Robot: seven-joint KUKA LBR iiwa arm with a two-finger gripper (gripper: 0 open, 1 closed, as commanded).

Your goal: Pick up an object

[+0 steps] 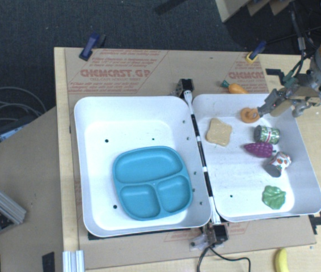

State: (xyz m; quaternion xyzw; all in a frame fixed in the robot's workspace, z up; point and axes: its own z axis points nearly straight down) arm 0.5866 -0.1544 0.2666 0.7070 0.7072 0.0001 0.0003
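Your gripper (269, 105) at the right bin's (234, 200) one o'clock corner, fingers apart, just beside the orange ring (249, 115), bread slice (219, 132) at ten o'clock, green can (267, 134) beside purple grapes (259, 149).

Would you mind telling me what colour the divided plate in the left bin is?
The three-compartment divided plate is light blue, seen clearly in the camera view.

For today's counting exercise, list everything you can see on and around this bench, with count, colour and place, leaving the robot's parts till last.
bins: 2, white, side by side
tray: 1, blue, left bin
bread: 1, tan, right bin
ring: 1, orange, right bin, by gripper
cans: 2, green and grey-red, right bin
grapes: 1, purple, right bin
lettuce: 1, green, right bin
carrot: 1, orange, bench beyond right bin
banana: 1, yellow, bench's near edge
gripper: 1, grey, over right bin's far edge
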